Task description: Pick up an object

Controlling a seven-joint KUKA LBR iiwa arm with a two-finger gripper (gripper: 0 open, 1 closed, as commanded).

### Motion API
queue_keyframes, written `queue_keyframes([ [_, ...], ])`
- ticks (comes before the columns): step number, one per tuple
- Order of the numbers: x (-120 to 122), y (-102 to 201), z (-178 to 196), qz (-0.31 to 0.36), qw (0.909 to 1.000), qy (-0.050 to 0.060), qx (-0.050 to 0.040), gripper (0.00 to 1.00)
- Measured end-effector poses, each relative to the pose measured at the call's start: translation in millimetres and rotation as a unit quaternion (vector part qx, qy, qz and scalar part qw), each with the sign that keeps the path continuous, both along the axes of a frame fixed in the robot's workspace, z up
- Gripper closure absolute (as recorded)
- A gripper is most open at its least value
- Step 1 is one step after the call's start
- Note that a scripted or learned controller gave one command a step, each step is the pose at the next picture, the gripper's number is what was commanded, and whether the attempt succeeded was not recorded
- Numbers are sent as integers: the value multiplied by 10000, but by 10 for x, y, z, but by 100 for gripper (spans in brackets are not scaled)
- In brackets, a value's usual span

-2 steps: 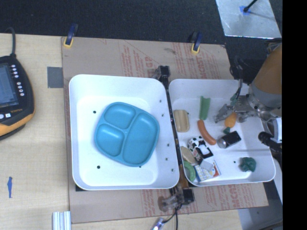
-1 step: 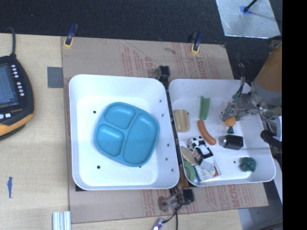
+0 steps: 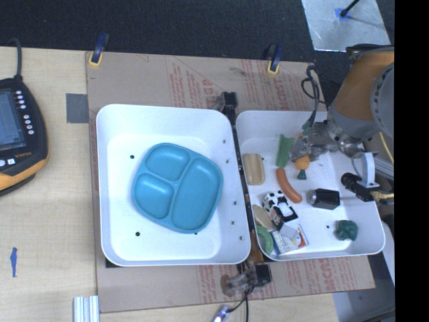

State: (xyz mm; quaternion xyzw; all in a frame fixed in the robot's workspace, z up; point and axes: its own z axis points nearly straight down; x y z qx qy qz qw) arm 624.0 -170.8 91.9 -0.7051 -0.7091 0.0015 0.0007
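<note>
Two white bins sit side by side; the gripper (image 3: 310,154) hangs low in the right bin (image 3: 375,243), whether open or closed I cannot tell. A small orange piece (image 3: 303,161) lies right at it, a green strip (image 3: 283,150) just left, a black block (image 3: 326,198) below.

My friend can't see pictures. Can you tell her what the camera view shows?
A robot arm reaches its claw down into the right white bin, full of small toys like an orange sausage and a black block. The left white bin holds a blue divided plate.
</note>
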Motion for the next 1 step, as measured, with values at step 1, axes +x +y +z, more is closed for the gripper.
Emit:
queue_keyframes([
  [1, 143, 698, 1160, -5, 10000, -13, 10, 100],
])
